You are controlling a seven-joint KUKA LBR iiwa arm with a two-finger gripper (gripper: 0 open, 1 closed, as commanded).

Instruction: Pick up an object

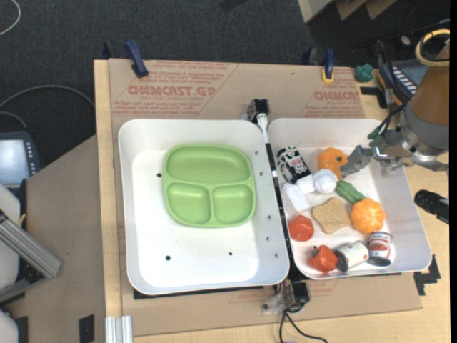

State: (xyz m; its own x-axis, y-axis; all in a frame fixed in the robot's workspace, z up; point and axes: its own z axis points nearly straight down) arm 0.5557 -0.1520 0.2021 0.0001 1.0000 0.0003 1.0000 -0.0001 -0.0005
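Two white bins sit side by side on the bench. The left bin [143, 191] holds a green divided plate [210, 184], three compartments, lying flat. The right bin [407, 220] is crowded with toy food: an orange [330, 158] at the far side with the gripper [357, 159] hanging just beside it, a black-and-white carton [291, 163], a white ball-shaped piece [325, 183], a green cucumber [350, 191], a second orange [368, 215], a bread slice [331, 216], a tomato [300, 227], a red pepper [323, 259] and a small can [380, 249] at the near edge. A grey-white item [351, 254] between pepper and can is hard to identify. The arm [428, 120] is cut off at the right. Gripper dark and small; cannot tell whether it is parted or closed, or touching the orange.
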